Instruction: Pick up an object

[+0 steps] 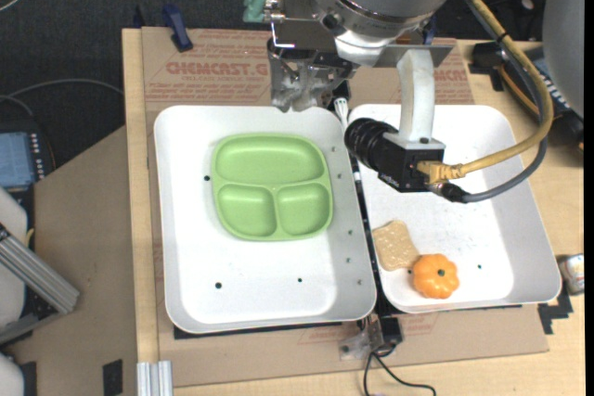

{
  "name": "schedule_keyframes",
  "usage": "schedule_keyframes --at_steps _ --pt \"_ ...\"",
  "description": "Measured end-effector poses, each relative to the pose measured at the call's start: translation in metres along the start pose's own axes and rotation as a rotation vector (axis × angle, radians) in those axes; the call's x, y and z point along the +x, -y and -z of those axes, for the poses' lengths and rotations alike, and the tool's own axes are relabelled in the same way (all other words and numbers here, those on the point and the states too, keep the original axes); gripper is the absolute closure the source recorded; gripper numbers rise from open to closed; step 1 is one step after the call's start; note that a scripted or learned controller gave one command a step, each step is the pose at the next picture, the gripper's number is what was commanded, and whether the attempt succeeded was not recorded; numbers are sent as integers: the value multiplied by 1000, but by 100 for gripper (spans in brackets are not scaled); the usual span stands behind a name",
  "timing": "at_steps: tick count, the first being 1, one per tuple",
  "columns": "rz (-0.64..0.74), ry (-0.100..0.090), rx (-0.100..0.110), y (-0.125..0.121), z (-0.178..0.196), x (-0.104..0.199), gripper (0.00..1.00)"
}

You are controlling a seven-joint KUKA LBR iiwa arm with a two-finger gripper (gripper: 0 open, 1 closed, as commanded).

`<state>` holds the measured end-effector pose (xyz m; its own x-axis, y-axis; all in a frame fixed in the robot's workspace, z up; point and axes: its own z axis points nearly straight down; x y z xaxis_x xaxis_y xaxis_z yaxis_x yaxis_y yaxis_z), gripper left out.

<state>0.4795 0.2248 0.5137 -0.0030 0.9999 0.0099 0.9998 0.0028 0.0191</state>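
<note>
In the camera view, the gripper (302, 93) hangs at the upper centre of the frame, above the far rim of the left bin (181, 283), close to the seam between the two bins. Its metal fingers point down and sit close together, but from this slant it cannot be told whether they are spread or pressed together; nothing shows between them.

The risk from here is likely a miss. The gripper sits over the bin wall rather than over any object, so a straight descent would probably strike the rim or close on bare plastic. The green tray (272, 185) is wide, smooth and shallow, so a two-finger pinch could slip off its edge. The black camera unit (394, 158) and its yellow cable (492, 158), hanging off the arm over the right bin (520, 227), could brush that bin or its contents if the arm swings low.

The left bin holds the green tray, a three-compartment plate lying flat in its upper middle. The right bin holds a tan cracker (394, 244) near its lower left corner, and a small orange pumpkin (435, 275) just beside it, toward the bottom of the frame. Either would be a candidate pick, both well apart from the gripper.
</note>
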Motion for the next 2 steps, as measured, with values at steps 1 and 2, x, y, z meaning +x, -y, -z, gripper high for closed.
schedule_keyframes --at_steps 1,2 --pt "-8 14 29 3 -91 -52 100" --pt "-7 12 24 3 -119 -90 100"
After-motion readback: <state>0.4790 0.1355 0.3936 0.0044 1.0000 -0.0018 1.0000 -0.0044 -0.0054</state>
